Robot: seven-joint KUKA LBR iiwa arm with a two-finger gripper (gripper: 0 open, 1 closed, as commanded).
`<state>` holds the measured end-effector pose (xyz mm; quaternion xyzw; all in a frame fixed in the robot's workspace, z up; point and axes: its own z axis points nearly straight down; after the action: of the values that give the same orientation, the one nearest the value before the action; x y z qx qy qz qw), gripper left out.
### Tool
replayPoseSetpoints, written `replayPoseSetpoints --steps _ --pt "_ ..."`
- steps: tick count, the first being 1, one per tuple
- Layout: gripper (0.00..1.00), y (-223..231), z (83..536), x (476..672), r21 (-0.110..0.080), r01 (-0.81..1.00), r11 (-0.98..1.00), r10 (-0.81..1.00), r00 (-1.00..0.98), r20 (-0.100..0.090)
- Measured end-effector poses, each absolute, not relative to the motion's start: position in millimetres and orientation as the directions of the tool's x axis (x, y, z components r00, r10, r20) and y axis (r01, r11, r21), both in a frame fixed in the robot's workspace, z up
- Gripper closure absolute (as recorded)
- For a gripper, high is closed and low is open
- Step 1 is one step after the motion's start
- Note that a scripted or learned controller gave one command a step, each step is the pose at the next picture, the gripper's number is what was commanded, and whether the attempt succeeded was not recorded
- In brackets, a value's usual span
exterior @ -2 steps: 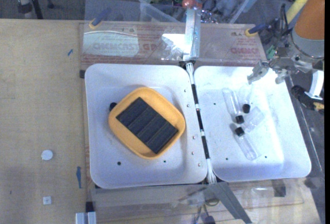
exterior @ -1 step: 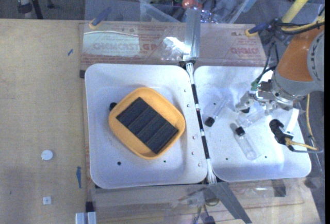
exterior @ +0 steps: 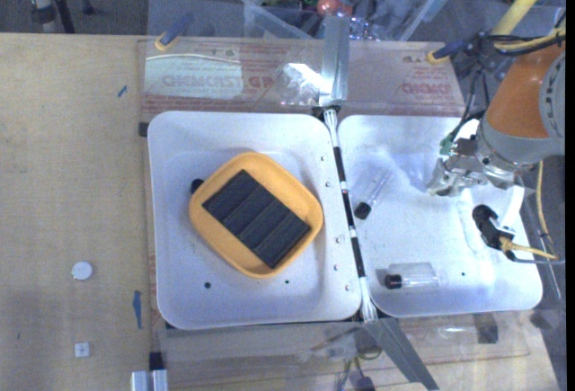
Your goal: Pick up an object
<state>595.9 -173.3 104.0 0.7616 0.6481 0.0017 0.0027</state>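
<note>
You have a wooden counter (exterior: pixel 72 155) carrying two white bins.

- **Left bin (exterior: pixel 171 290):** It holds a yellow tray (exterior: pixel 229 241) with a dark ridged pad (exterior: pixel 256 217) on top.
- **Right bin (exterior: pixel 503 290):** The arm (exterior: pixel 530 102) reaches over it from the right. The hand (exterior: pixel 446 181) hangs near the far right side of this bin. You cannot tell from this view whether the hand is open or closed.
- **Nearest objects:** A clear tube (exterior: pixel 373 191) with a black cap lies left of the hand. A clear vial (exterior: pixel 409 276) lies near the front wall.
- **Smallest object:** A small black piece (exterior: pixel 196 187) sits just beside the tray.

**Finding:** Every object rests on a bin floor, so I judge the pick not yet made. Approach, grasp and lift all remain.
</note>
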Motion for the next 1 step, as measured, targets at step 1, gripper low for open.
replayPoseSetpoints --steps 1 --pt "1.0 -150.1 128.1 652.6 -0.032 0.963 -0.267 0.964 0.267 -0.006"
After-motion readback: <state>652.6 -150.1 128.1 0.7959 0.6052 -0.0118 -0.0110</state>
